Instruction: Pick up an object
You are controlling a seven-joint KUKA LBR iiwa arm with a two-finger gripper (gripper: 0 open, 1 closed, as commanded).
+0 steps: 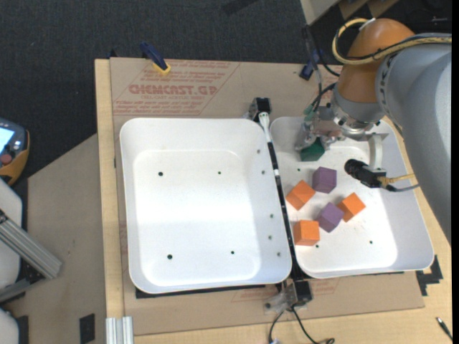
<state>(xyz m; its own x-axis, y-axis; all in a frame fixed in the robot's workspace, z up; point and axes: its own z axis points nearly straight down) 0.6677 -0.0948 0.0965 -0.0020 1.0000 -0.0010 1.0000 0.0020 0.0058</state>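
Green and small, the block (pixel 313 150) looks rigid and light, pinched in your gripper (pixel 313 143) at the right bin's (pixel 409 253) eleven o'clock; keep hold across flat opposite faces.

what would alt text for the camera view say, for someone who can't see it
A grey robot arm with an orange band reaches from the right, its gripper low over a green object at the back of the right bin. Three orange cubes and two purple cubes lie nearby; the left bin sits alongside.
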